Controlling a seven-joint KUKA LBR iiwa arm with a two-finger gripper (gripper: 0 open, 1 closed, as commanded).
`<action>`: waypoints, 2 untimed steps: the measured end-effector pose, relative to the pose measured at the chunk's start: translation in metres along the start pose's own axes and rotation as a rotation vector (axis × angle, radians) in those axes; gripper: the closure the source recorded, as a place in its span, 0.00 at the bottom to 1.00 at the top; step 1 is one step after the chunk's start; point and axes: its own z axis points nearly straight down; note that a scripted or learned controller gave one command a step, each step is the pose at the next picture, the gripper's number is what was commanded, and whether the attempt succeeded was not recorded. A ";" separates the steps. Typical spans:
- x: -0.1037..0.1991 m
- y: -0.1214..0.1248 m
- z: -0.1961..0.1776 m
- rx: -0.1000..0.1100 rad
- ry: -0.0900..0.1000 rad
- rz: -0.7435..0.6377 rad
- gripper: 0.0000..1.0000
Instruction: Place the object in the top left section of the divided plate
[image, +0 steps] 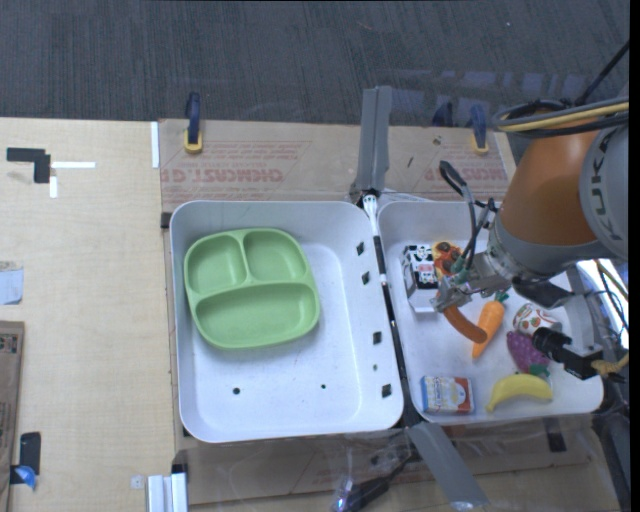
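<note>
A green divided plate (303, 262) lies in the left bin (290, 400), towards its back left, with two small sections at the far side and one long section in front. All three sections are bare. My gripper (452, 293) is low in the right bin (425, 345), at the end of the grey and orange arm. It hangs just over a pile of toy foods. An orange carrot (489, 322) and a red-orange piece (459, 321) lie directly below and beside it. Whether anything is held is hidden by the wrist.
The right bin also holds a banana (520, 388), purple grapes (525, 350), a small carton (447, 394), a white and red toy (529, 318) and a black and white box (419, 264). A raised divider (383, 290) separates the bins.
</note>
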 end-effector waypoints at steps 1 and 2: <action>0.037 0.070 -0.080 -0.001 -0.002 -0.099 1.00; 0.089 0.103 -0.119 0.000 -0.002 0.044 1.00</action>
